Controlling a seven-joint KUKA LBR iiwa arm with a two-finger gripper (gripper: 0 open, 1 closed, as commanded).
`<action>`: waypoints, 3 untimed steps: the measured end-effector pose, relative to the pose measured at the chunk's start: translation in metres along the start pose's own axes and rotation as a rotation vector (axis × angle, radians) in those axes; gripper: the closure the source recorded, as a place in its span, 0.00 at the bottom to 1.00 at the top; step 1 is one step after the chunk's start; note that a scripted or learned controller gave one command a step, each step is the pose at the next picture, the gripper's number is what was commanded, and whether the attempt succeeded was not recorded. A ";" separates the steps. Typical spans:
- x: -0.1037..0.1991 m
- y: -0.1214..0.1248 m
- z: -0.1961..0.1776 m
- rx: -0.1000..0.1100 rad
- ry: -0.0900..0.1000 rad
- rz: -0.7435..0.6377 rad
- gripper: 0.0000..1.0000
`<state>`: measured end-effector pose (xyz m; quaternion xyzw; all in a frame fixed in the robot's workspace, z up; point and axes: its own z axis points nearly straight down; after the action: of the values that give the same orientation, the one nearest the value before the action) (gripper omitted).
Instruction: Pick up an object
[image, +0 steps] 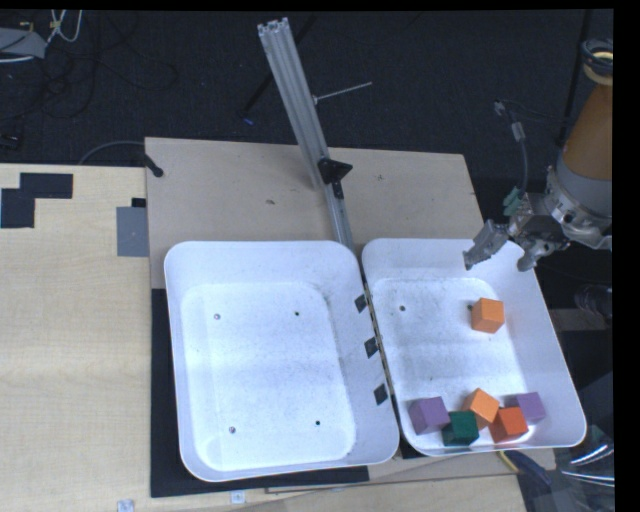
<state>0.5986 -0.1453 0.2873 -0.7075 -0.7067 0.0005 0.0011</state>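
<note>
A small orange cube (487, 315) lies alone in the upper part of the right shallow white plastic bin (420, 290), showing a lighter top face and a darker side. Along that bin's near edge sit a purple cube (429, 413), a green block (461, 429), a second orange cube (483, 404), a red-orange cube (509, 424) and a smaller purple cube (530, 406). The two-finger gripper (503, 252) hangs above the bin's far right corner, fingers spread, pinching nothing. The left white bin (190, 300) adjoins it.

Even overhead light washing out the two white bins (270, 262), surroundings falling into near-black, soft shadows pooling under the blocks (487, 315), fine detail blurring slightly
</note>
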 end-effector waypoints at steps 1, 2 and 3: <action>-0.059 0.007 0.017 0.000 -0.004 0.003 0.00; -0.064 -0.023 0.198 -0.001 0.000 0.001 0.00; -0.033 0.027 0.197 -0.004 0.000 -0.005 0.00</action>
<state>0.6254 -0.1782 0.0906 -0.7056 -0.7086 -0.0009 0.0000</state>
